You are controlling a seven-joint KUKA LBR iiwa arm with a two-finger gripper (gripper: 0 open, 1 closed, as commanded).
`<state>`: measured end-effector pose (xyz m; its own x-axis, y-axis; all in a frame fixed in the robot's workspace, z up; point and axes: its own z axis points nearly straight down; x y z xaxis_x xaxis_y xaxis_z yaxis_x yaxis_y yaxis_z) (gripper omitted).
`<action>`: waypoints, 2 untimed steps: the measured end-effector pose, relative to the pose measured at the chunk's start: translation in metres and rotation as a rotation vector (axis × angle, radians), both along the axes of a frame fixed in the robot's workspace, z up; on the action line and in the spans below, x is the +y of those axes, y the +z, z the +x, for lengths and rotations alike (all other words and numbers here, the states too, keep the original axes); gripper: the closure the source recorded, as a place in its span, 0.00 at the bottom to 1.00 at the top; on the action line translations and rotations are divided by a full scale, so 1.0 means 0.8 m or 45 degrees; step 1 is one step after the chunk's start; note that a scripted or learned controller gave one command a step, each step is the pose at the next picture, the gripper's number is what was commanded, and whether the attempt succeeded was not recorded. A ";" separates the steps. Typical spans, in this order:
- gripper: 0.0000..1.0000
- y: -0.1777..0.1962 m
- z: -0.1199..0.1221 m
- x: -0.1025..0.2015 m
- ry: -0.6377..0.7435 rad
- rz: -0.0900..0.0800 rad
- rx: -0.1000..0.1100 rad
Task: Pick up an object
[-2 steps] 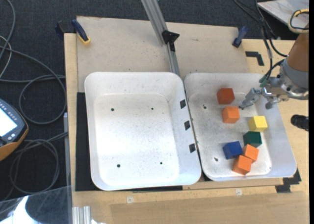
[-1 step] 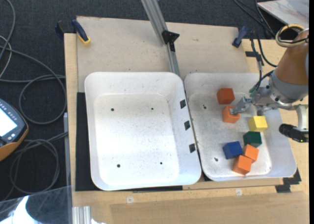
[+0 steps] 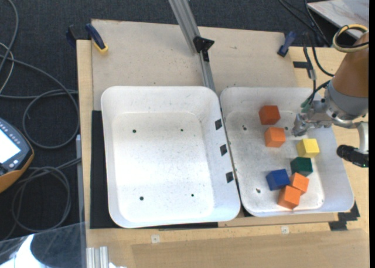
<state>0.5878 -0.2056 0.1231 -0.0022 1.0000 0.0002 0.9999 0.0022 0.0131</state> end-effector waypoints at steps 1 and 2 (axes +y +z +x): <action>1.00 0.056 0.006 -0.001 -0.001 -0.003 0.009; 1.00 0.114 0.008 -0.001 -0.001 -0.003 0.008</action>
